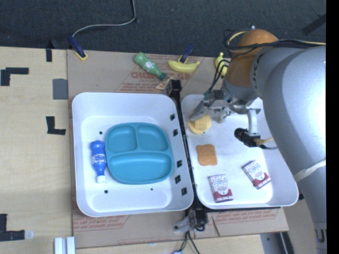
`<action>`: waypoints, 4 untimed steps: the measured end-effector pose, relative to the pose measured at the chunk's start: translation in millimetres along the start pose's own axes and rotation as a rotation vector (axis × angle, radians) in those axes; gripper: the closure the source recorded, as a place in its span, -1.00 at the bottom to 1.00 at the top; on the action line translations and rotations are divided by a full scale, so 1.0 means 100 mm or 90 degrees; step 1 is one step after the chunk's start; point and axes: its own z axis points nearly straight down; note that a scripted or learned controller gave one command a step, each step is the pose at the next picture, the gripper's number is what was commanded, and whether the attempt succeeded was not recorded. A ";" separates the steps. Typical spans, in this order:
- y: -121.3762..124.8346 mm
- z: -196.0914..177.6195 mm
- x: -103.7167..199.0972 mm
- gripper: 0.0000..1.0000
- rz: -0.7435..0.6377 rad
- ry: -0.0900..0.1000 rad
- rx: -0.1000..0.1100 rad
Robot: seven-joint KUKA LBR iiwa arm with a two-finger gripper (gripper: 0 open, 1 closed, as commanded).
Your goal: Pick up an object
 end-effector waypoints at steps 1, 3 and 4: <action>0.00 0.00 0.04 -1.00 0.001 0.000 0.000; 0.00 0.00 0.00 -1.00 0.000 0.001 0.000; 0.00 0.00 0.05 -1.00 0.001 0.000 0.000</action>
